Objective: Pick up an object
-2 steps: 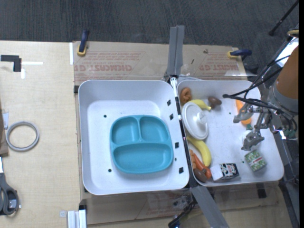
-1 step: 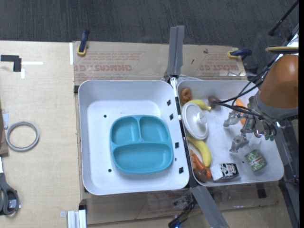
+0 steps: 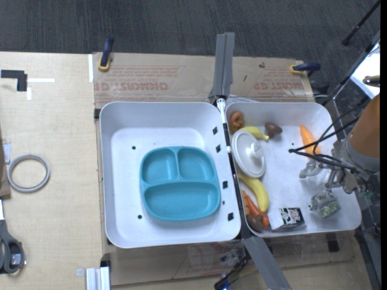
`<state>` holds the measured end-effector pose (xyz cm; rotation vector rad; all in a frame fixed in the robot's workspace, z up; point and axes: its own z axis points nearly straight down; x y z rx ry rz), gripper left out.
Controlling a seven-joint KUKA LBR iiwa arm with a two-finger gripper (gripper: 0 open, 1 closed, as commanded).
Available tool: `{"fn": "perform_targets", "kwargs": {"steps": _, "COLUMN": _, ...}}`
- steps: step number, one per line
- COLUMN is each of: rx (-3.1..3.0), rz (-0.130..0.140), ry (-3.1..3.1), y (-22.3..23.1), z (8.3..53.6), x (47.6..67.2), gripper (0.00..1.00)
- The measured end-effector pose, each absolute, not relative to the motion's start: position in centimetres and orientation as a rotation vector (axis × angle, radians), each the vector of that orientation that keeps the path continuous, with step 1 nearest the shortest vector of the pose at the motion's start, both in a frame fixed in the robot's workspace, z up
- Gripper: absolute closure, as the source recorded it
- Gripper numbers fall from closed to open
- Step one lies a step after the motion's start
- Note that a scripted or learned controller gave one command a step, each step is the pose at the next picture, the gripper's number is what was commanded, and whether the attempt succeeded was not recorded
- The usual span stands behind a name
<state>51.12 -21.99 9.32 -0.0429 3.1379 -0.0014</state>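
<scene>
From the camera view, the pick looks barely begun: the gripper (image 3: 325,189) hangs low over the right bin (image 3: 284,116) at about four o'clock of its floor, and whether its metal fingers are spread or closed I cannot tell, since cables and bright glare tangle the outline; nothing can be made out between them, so I judge nothing is lifted yet. Every candidate object is in that right bin. A round white lid-like dish (image 3: 250,154) with a central knob sits at nine o'clock, glossy and hard. A yellow banana (image 3: 260,191) curves smooth and soft below it, toward seven o'clock, and a second banana (image 3: 256,132) shows just above the dish. A small orange carrot (image 3: 308,138) lies at one o'clock, tapered and matte. A dark printed packet (image 3: 291,217) lies flat at six o'clock, just beside the gripper. A small brown lump (image 3: 274,128) rests at twelve o'clock. The left bin (image 3: 118,162) carries a teal divided plate (image 3: 179,183), smooth plastic with three compartments and rounded corners. The whole grasp and lift remain to be done.
</scene>
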Motion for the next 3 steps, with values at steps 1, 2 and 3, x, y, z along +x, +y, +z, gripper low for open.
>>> {"fn": "perform_targets", "kwargs": {"steps": 1, "rx": 0.393, "rz": -0.001, "ry": 3.113, "y": -17.1, "z": 9.3, "x": 57.2, "gripper": 0.00}}
{"fn": "perform_targets", "kwargs": {"steps": 2, "rx": 0.392, "rz": -0.008, "ry": 3.086, "y": -19.1, "z": 9.9, "x": 48.6, "gripper": 0.00}}
{"fn": "perform_targets", "kwargs": {"steps": 3, "rx": 0.373, "rz": 0.000, "ry": 3.115, "y": -16.6, "z": 9.2, "x": 55.5, "gripper": 0.00}}
